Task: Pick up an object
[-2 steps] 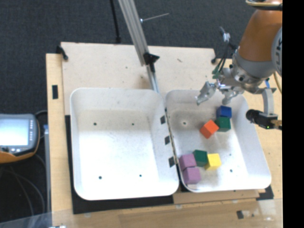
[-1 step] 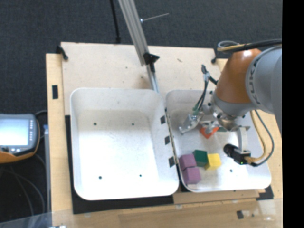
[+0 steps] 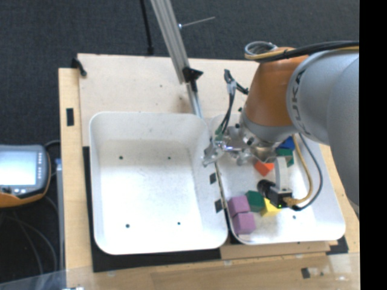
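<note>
My gripper [image 3: 228, 148] hangs low over the upper left part of the right bin [image 3: 314, 227], close to the wall shared with the left bin [image 3: 145, 180]. The arm's orange band and grey wrist cover most of that bin's far half. Below the gripper lie two purple blocks [image 3: 240, 214], a green block [image 3: 255, 202] and a yellow block [image 3: 270, 206]. An orange block [image 3: 263, 168] lies just right of the gripper. A blue piece [image 3: 286, 144] and a green piece [image 3: 283, 154] peek out from under the arm.
An aluminium pole [image 3: 171, 32] slants down from the top to the bins' far edge. A small screen device [image 3: 22, 169] sits off the bench at the left. A black cable connector [image 3: 272, 193] hangs over the right bin.
</note>
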`<control>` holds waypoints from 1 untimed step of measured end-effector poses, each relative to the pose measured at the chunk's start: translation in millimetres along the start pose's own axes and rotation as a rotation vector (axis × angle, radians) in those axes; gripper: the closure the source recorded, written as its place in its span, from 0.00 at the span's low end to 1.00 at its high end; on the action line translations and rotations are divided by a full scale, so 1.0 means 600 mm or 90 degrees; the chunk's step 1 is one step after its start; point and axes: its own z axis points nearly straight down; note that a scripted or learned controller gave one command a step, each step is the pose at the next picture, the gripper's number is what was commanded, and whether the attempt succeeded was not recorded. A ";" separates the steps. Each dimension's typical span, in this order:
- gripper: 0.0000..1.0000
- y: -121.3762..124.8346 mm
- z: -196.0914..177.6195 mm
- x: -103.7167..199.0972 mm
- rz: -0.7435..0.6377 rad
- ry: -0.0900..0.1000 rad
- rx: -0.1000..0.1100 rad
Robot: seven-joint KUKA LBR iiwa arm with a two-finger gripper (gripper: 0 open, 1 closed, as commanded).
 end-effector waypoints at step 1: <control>0.00 -0.054 -0.020 -0.016 0.007 -0.002 0.003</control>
